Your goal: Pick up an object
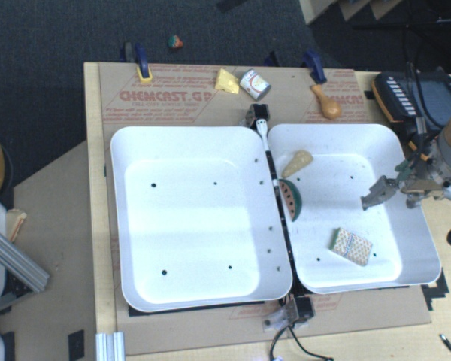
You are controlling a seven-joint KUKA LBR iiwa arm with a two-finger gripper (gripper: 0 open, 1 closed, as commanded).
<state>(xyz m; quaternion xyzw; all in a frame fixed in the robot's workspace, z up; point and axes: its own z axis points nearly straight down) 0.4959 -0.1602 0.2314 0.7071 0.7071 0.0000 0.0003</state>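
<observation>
The right bin (376, 138) holds three things. A tan, rounded piece (297, 161) lies near its upper left. A watermelon slice (291, 200) leans against its left wall. A patterned, speckled block (352, 246) rests near the front. My gripper (377, 194) reaches in from the right and hangs over the right half of this bin, above and to the right of the block, apart from all three things. I see nothing held in it.
The left bin (135, 145) lies beside it. Behind the bins on the board sit a yellow wedge (227, 82), a small white box (255, 84) and a tan wooden piece (327, 102). Blue clamps (143, 61) stand at the back edge.
</observation>
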